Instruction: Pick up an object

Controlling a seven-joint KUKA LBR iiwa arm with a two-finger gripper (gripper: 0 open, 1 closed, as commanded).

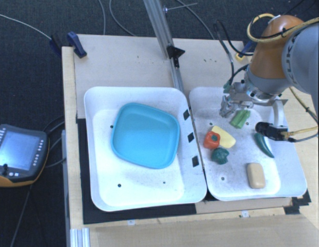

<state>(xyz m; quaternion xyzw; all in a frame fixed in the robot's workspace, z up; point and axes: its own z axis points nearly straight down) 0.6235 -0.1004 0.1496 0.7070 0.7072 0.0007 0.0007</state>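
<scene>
Over the right bin (283, 187) the grey arm reaches in from the right, and its claw (230, 107) hangs low at the bin's far side, just left of a small green cylinder (240, 118). That cylinder lies tilted on the bin floor, touching or nearly touching the claw's tip; it looks like a light, stiff plastic toy, smooth enough to slip, so a grip across its short middle seems the safest hold. How wide the claw stands cannot be told from this slanted view, and nothing is plainly seen between its tips.

Nearer in the same bin sit other candidates: a yellow block (224, 138) with an orange-red piece (212, 140) touching its left side, a dark teal lump (220, 156) just near of them, a curved dark green pepper shape (264, 144) toward the right, and a tan bar (256, 175) at the near right, well apart from the rest. All look small, light and rigid.

Across the divider, the left bin (97, 189) holds a shallow blue plate (145, 135), too broad and flat for an easy pinch. Both bins rest on the table (123, 60).
</scene>
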